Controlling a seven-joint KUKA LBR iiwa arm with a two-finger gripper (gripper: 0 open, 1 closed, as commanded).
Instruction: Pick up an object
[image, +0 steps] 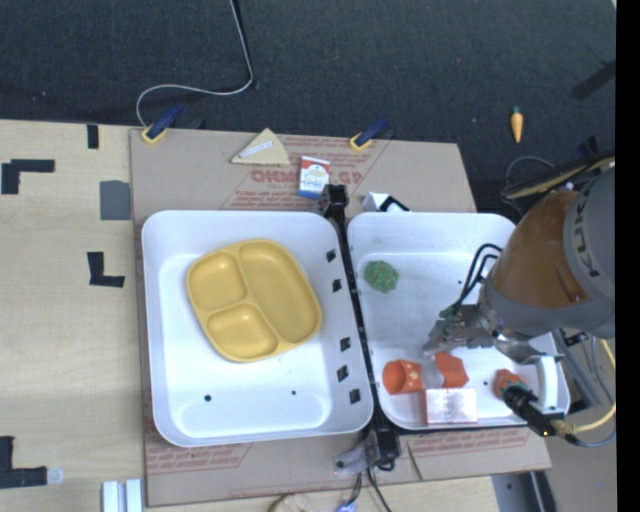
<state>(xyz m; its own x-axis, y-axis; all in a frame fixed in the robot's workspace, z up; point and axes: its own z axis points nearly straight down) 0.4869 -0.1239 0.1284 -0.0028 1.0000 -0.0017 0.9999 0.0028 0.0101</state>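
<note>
Squarely upright, orange block (452, 371) under end effector (447, 340)

I see two smooth white plastic bins (160, 300), a glossy yellow plastic tray (255, 298), brown matt cardboard (420, 170) under them, and dark rough carpet (400, 60).

- The gripper (447, 337) hangs low in the right bin (420, 240), just above an orange block (452, 371).
- An orange cup (403, 376), a white card (451, 406) and a green lump (381, 275) lie nearby.
- The left bin (170, 330) holds a yellow divided plate (252, 298).
</note>
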